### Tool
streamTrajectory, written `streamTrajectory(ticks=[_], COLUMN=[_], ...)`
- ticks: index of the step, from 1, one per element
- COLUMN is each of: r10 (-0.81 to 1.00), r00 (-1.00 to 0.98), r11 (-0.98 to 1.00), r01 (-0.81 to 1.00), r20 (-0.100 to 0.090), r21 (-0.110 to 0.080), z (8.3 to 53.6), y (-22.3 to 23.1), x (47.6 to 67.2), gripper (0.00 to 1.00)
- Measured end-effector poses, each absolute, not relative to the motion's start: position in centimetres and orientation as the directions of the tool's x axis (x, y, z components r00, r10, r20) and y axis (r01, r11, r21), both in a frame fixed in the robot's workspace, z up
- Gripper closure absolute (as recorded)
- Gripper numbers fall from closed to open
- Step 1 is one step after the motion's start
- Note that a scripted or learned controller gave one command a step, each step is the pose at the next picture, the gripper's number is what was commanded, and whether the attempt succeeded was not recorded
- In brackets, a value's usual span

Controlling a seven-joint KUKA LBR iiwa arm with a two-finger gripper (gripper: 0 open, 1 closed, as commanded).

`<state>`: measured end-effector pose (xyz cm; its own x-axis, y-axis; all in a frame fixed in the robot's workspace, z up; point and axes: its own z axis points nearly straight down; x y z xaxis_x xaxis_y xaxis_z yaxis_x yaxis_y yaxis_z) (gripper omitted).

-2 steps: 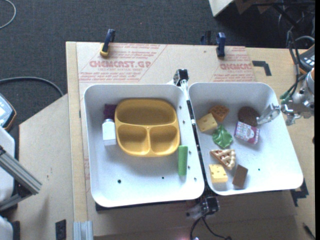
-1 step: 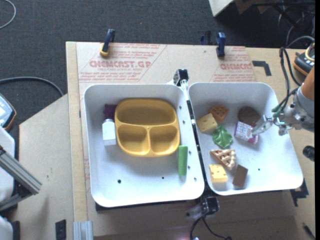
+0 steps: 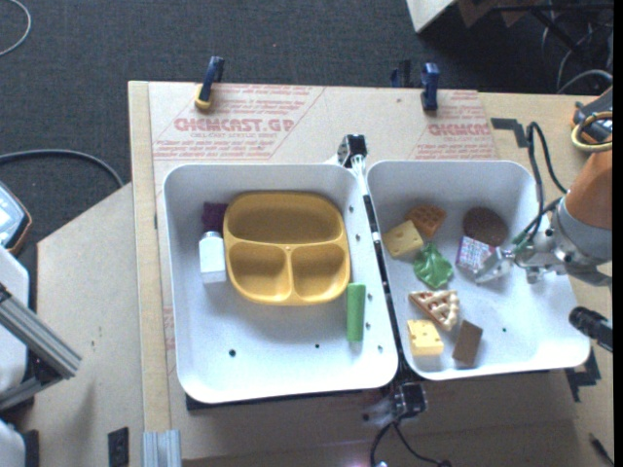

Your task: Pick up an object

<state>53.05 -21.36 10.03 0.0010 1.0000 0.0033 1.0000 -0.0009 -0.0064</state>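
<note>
Tabletop (image 3: 243, 125) is carrying two white bins side by side. Left bin (image 3: 195, 348) is holding a yellow divided tray (image 3: 286, 246), with a white bottle (image 3: 212, 258) touching its left edge and a green stick (image 3: 356, 311) just beside its lower right corner. Right bin (image 3: 526, 343) is holding food toys: a brown round piece (image 3: 485, 225), a waffle (image 3: 426, 218), a yellow cube (image 3: 404, 239), a green leaf (image 3: 433, 265), a pizza slice (image 3: 436, 306), a cheese block (image 3: 424, 337), a brown bar (image 3: 467, 342). The arm is reaching in from the right, its gripper (image 3: 492, 264) sitting low against a small patterned packet (image 3: 474, 253). Fingers are too blurred here; cannot tell if released or clenched.
</note>
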Motion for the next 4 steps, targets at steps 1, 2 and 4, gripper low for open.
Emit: streamTrajectory(ticks=[1, 2, 4], r10=[1.000, 1.000, 1.000], r00=[0.000, 0.000, -0.002], r11=[0.000, 0.000, 0.002], r01=[1.000, 1.000, 1.000], r20=[0.004, 0.002, -0.004], r21=[-0.004, -0.001, 0.009], z=[8.4, 9.5, 21.3], y=[-21.2, -21.3, -21.5], x=[53.0, 53.1, 55.0], gripper=[0.00, 1.00, 1.00])
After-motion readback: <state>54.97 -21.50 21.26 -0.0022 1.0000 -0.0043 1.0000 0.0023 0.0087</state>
